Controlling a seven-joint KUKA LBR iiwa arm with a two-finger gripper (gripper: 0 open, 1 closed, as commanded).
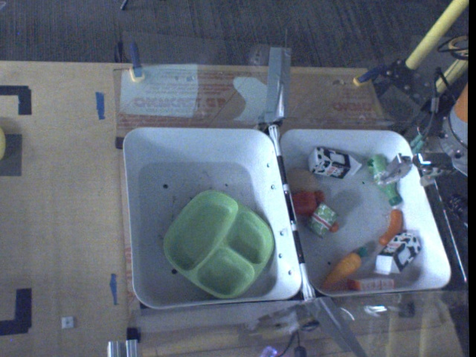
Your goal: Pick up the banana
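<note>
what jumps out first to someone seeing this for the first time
The green divided plate lying in the left bin draws the eye first. Next comes the clutter of small toy foods in the right bin, among them a carrot near the front and a black-and-white carton at the back.

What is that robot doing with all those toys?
The robot arm's gripper is at the far right side of the right bin, just over a green toy. That bin holds toy food: a black-and-white carton, a carrot, a red piece and others. The left bin holds a green divided plate. It is supposed to pick up a banana, but I cannot make one out among the toys.
</note>
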